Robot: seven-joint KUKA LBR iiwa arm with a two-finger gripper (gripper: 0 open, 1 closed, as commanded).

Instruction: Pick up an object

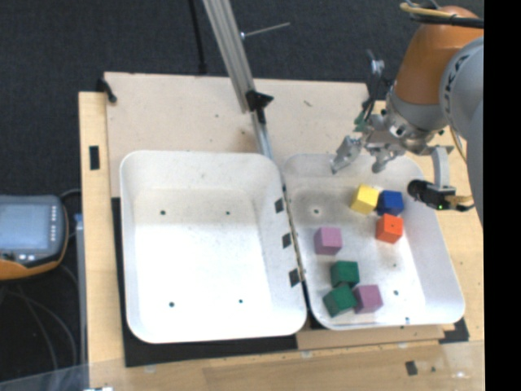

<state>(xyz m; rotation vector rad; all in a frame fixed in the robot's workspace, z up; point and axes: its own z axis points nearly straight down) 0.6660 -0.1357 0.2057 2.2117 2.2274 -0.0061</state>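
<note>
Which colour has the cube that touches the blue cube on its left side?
Yellow cube, seen clearly in the camera view.

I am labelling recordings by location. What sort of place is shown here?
Probably a robotics lab test bench. A robot arm with its gripper reaches over two white bins on a wooden board; coloured blocks lie in the right bin.

We find no text, label, brand or number that we can read on anything in this view.
</note>
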